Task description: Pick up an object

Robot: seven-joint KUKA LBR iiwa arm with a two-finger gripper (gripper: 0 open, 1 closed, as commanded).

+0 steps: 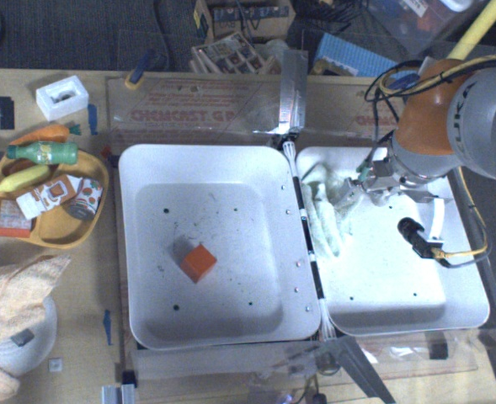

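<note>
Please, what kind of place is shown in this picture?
Probably a robotics lab bench: a grey arm reaches over two white bins, one holding an orange block, with loose cables and a bowl of toy food beside.

Grey arm (483, 124) w/ an orange band (429, 116) above the wrist. Yellow and black cables loop around it.

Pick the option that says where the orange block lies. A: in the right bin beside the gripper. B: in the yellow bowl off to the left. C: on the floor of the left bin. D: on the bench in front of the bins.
C: the orange block sits alone on the floor of the left bin, well apart from the gripper, which is over the right bin.
</note>
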